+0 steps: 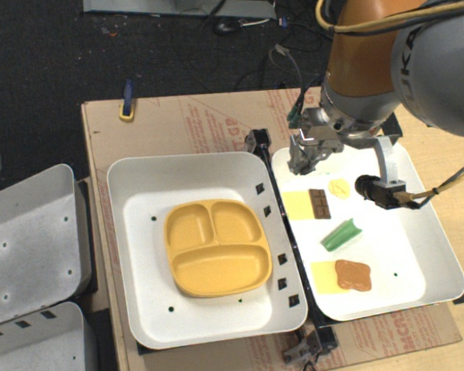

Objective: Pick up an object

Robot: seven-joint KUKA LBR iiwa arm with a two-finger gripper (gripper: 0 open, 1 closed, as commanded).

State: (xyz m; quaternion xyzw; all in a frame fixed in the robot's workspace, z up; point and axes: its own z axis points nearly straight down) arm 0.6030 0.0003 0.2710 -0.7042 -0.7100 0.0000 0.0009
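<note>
Hovering over the right bin (434,276), my claw (303,163) sits at its far-left corner; I cannot tell its state. Nearest, just below-right: a brown bar (319,204), seemingly light, stiff and flat, best pinched across its narrow width.

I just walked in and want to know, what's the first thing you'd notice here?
The big yellow divided plate in the middle of the left bin stands out most. Next comes the grey arm with its orange band, its gripper hanging over the far end of the right bin, where small toy foods lie.
</note>
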